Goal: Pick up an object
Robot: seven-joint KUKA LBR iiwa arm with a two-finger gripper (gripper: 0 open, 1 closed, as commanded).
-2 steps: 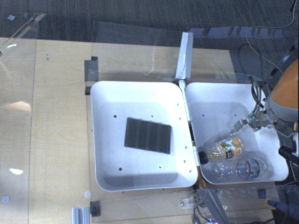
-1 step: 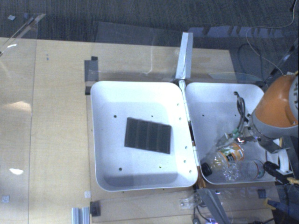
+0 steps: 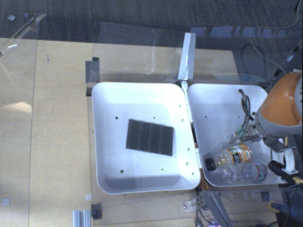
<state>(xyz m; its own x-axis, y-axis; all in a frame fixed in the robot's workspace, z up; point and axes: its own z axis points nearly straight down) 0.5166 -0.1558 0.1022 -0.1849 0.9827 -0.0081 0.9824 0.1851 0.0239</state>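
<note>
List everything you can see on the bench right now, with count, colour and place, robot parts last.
left bin: one, white, left half of the bench
dark ribbed mat: one, dark grey, flat near the middle of the left bin
right bin: one, white, beside the left bin
clear bottle: one, transparent with black cap and orange-yellow label, lying on its side in the right bin's near part
clear cup: one, transparent, beside the bottle near the bin's front edge
arm: one, grey with orange band, over the right bin's right side
gripper: one, low above the bottle
</note>
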